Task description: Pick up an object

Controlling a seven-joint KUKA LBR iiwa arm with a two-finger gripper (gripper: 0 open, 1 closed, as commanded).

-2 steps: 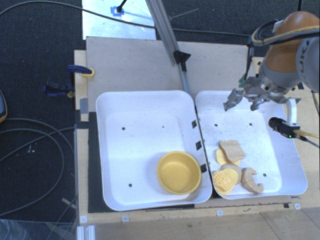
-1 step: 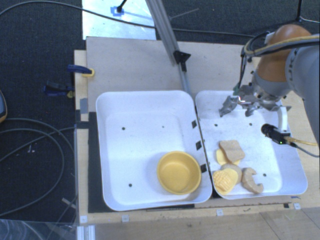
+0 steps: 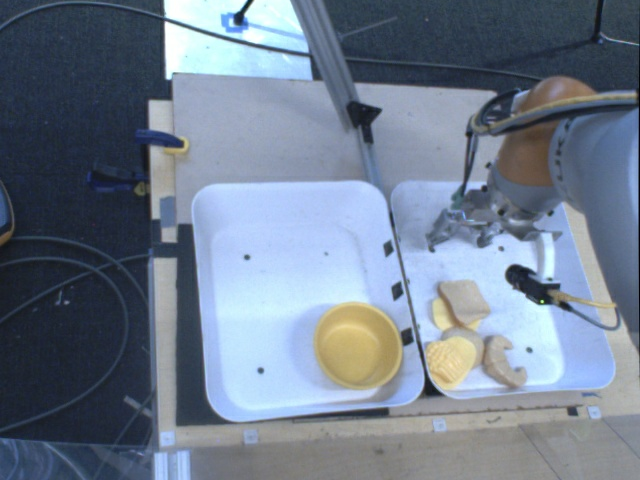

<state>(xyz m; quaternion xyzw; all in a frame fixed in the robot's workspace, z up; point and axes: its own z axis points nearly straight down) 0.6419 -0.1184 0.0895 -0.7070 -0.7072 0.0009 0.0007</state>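
Bench with two white bins: food pieces sit low in the right bin, at roughly 6 o'clock from the gripper. Can't tell its jaw state.

yellow bowl upright, front right corner of left bin; in right bin front: tan bread slice overlapping a yellow disc, waffle-textured yellow piece touching them, beige curved chunk just beside
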